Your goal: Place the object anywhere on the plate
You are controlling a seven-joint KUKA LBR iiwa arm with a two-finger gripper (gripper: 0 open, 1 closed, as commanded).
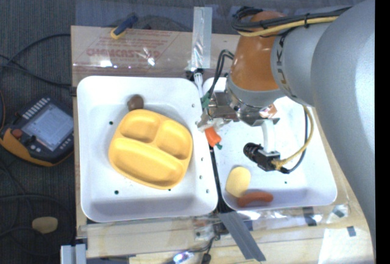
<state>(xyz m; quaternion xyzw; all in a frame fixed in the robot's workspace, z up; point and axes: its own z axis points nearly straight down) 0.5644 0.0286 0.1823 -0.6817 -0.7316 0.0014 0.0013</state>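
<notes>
The arm (329, 49) eats up the whole right side of the shot, grey with the orange band (256, 67) above the wrist, and it's cut off by the top and right edges. It also covers most of the back of the right bin (317, 189), so whatever's under there is anyone's guess.

Two white bins, side by side. The left bin (91, 196) has one yellow plate (151, 148) with three compartments, sitting tilted across the middle of the bin. One small brown round thing (134, 102) lies just beyond the plate's far edge, about touching it; can't tell what it actually is.

The gripper (210, 128) hangs right over the divider between the bins, and there's a small orange object (211, 136) at its tip. Looks pinched between the fingers, but that spot is tiny and cluttered with cables, so I honestly can't tell how wide the jaws stand. The orange piece is just right of the plate's edge, not over it.

In the right bin's near corner: one pale yellow lemon-ish object (238, 181) and one reddish sausage-shaped object (255, 198), touching each other.
</notes>
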